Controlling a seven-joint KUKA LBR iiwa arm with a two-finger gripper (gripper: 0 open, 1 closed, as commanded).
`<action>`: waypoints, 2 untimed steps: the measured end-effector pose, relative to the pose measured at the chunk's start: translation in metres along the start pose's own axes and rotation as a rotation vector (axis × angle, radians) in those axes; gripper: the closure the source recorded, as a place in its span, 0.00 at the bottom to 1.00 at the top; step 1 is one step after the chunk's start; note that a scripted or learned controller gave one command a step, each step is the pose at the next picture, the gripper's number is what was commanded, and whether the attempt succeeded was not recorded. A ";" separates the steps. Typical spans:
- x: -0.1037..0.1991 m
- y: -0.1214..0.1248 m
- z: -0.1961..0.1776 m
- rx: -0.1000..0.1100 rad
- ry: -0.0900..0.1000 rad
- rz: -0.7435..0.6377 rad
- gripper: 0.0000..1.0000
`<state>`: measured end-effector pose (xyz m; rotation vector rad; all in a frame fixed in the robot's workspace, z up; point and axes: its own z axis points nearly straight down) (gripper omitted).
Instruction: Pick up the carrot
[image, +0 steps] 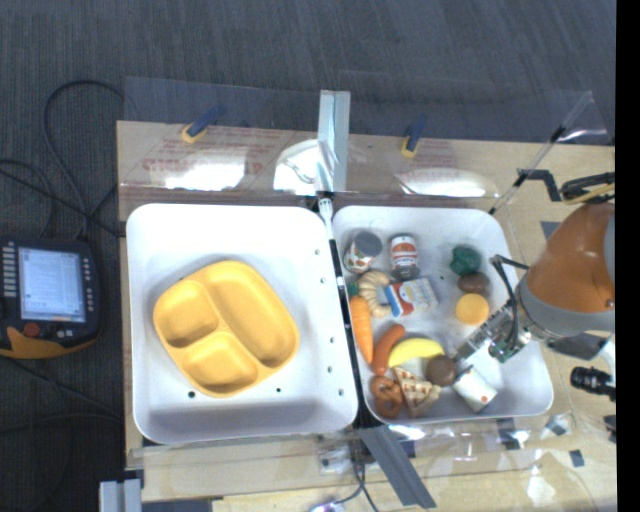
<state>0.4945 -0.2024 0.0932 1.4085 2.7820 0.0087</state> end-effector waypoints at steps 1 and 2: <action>0.014 0.047 -0.053 0.021 0.015 0.412 1.00; 0.083 0.051 -0.114 0.026 0.013 0.656 1.00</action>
